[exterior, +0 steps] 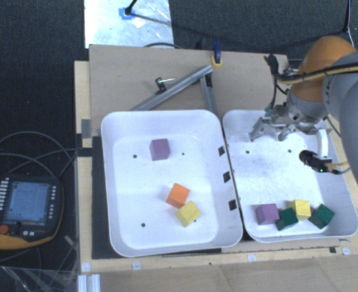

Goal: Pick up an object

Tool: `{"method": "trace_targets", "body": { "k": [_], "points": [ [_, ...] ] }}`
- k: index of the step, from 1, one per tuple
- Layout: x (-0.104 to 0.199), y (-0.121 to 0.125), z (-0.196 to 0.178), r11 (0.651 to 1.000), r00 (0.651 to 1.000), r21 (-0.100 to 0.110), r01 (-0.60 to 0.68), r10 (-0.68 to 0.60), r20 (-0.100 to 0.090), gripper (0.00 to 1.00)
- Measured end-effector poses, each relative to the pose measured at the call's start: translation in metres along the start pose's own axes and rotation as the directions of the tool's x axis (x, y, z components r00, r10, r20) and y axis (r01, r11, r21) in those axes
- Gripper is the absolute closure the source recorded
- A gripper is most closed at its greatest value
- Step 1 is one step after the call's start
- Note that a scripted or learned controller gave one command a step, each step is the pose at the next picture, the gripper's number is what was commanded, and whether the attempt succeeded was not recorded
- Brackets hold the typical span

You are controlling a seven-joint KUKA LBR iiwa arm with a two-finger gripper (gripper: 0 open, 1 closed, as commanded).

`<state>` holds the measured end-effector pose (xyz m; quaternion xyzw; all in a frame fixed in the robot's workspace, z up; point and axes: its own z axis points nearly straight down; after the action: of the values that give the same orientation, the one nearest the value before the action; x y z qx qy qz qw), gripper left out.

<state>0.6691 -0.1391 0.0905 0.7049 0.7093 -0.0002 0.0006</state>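
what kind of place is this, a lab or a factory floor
Most likely a robotics lab test bench: a robot arm reaches over two white bins holding small coloured blocks, and a teach pendant lies on the dark carpet beside the bench.

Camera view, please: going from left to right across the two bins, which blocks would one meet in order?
Purple block → orange block → yellow block → second purple block → dark green block → small yellow block → far green block.
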Motion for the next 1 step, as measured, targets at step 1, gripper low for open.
{"method": "trace_targets", "body": {
  "k": [1],
  "points": [
    [-0.0004,0.0017,-0.0131,1.000,1.000,-0.005,0.003,-0.003,0.002,1.00]
  ]
}}
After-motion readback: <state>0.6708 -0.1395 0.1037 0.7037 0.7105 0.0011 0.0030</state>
